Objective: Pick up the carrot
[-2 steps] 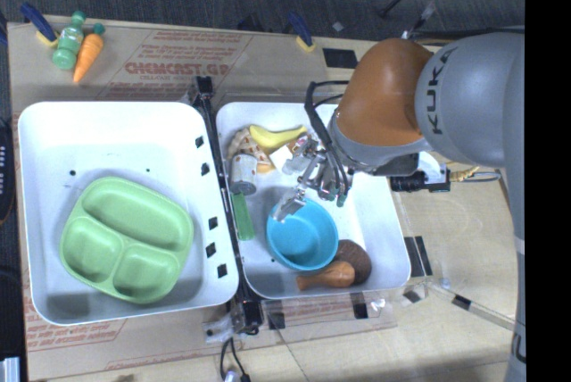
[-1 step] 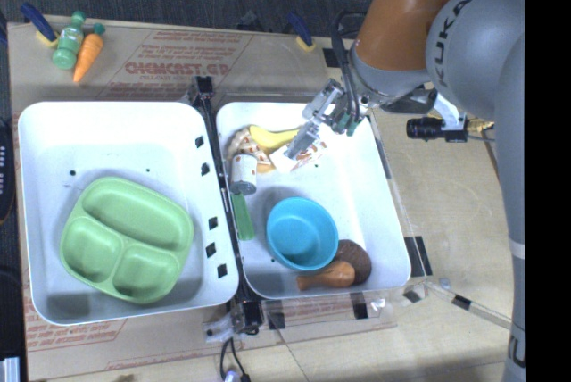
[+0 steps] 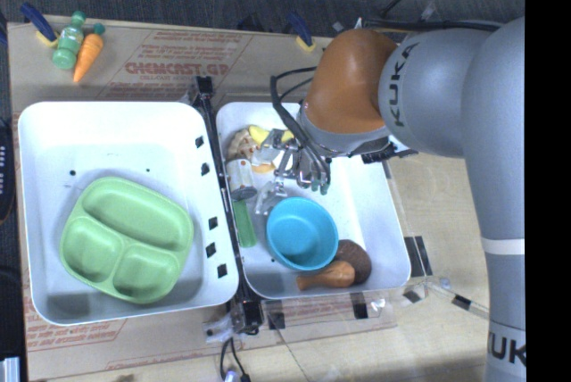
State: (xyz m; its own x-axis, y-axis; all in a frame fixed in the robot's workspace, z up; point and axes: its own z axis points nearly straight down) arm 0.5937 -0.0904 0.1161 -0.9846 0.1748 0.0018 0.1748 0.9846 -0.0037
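Oddly, carrot (image 3: 87, 57) lies outside bins, well apart from claw (image 3: 299, 173), grip state unclear.

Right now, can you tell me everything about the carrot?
The carrot is a small orange toy with a green top, plastic-looking. It lies tilted on the brown board behind the left bin, outside both bins, its green end up and right. It rests beside a green toy; whether they touch is unclear.

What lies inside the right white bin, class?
A blue bowl, a brown piece beside it, a green stick and small items near the pincer. The arm covers the bin's upper part.
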